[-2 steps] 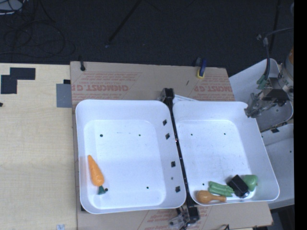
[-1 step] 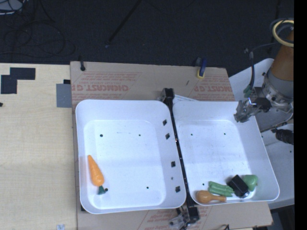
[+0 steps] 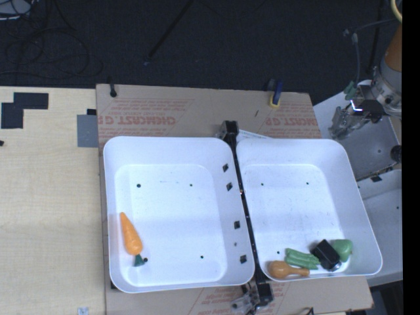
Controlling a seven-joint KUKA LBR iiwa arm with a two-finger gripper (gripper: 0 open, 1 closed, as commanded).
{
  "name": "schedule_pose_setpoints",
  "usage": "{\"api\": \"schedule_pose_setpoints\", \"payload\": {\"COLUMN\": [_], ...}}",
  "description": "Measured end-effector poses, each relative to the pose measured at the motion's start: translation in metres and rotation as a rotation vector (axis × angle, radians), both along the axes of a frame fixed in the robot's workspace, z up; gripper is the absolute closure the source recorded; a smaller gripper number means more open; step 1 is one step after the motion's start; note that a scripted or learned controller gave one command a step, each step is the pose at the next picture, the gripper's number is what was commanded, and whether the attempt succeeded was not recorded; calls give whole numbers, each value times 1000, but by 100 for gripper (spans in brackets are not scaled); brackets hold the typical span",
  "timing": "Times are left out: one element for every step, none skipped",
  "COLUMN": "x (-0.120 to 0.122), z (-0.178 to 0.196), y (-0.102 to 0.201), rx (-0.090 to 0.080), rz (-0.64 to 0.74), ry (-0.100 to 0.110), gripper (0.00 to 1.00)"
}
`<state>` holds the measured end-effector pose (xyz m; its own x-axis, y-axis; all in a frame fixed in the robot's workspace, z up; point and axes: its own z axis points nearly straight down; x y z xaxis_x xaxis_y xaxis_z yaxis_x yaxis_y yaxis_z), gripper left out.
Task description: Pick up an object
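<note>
- Pincer of mine hangs up at the far right, past the back corner of the right bin and not over it.
- It has nothing in it that I can see, and it is too small and dark to tell how wide it is.
- My arm goes up from it to the top right corner, with its orange band showing there.
- Two white bins sit side by side on a sheet of brown cardboard with red letters on it.
- Little black clips run down the line where the two bins meet.
- The left bin has one thing to pick up: an orange carrot. It lies near the left wall, toward the front, and its green top points to the front edge.
- All the other things lie in the front right corner of the right bin, close together.
- A green bean lies flat there.
- A black block sits just beside the bean, on its right, and looks like it is touching it.
- A round green toy peeks out from behind the black block, near the right wall.
- A tan pear lies in front of the bean, right by the front wall.
- My pincer is well apart from every one of these things.
- A blue and yellow clamp stands at the back edge of the cardboard.
- Pale wood shows to the left of the bins.
</note>
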<state>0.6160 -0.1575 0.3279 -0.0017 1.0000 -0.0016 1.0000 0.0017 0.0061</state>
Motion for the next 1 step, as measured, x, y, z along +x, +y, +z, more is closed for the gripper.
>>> {"api": "schedule_pose_setpoints", "payload": {"x": [28], "z": [-83], "y": [-58], "rx": [0], "rz": [-4], "ry": [10], "gripper": [100]}}
